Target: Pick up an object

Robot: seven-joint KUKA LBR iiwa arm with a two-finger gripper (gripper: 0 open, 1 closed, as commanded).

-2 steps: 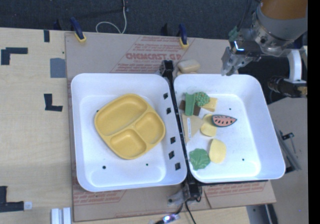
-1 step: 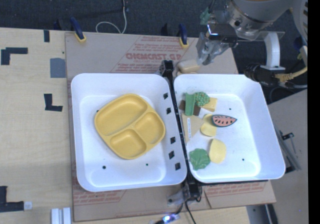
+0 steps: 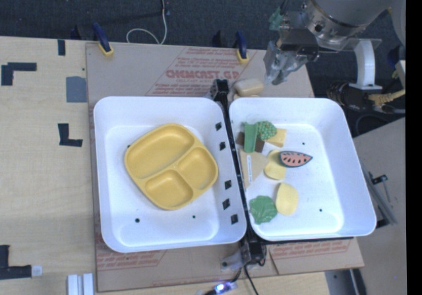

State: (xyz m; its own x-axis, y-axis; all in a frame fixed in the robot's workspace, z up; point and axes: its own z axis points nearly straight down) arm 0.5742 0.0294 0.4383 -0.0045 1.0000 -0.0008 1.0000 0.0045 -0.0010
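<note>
My gripper (image 3: 282, 69) hangs above the back edge of the right bin (image 3: 343, 155), its dark fingers pointing down with nothing visible between them. In the right bin lie a green broccoli piece (image 3: 265, 131) against a brown block (image 3: 250, 137), a watermelon slice (image 3: 295, 158), a yellow wedge (image 3: 275, 171), a yellow oval piece (image 3: 287, 198) and a green leafy piece (image 3: 263, 209). A beige block (image 3: 248, 87) rests on the cardboard just behind the bins, left of and below the gripper.
The left bin (image 3: 109, 155) holds a yellow divided plate (image 3: 171, 165). Black clips run along the divider (image 3: 227, 155) between the bins. Blue clamps (image 3: 102, 39) and a white cable (image 3: 146, 33) sit at the back of the cardboard sheet.
</note>
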